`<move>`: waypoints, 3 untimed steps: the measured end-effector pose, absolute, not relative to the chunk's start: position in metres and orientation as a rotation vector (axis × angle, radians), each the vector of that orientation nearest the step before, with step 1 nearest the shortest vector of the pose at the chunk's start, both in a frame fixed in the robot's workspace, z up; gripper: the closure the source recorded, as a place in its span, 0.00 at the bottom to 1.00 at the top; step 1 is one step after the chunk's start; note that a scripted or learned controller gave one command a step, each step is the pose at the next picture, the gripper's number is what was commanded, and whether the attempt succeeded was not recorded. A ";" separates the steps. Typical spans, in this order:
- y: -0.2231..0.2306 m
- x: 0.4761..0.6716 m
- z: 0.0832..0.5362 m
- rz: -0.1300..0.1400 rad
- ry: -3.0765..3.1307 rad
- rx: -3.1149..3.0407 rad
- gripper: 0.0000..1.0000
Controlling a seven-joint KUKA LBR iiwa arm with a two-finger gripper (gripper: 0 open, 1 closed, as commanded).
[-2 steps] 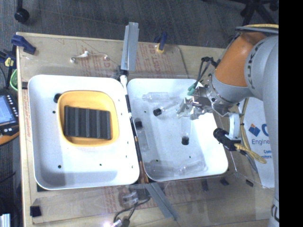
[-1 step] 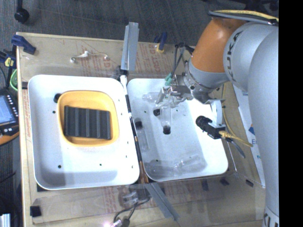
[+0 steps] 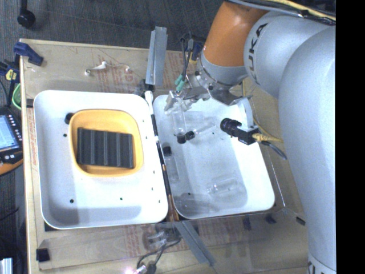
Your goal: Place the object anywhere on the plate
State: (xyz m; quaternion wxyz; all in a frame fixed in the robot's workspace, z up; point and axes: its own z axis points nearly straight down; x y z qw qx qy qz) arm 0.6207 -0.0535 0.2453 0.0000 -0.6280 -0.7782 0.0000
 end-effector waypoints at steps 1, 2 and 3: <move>-0.020 0.624 0.191 0.004 -2.623 -1.724 1.00; 0.029 0.607 0.191 0.004 -2.773 -1.468 1.00; 0.029 0.607 0.191 0.005 -2.772 -1.469 0.00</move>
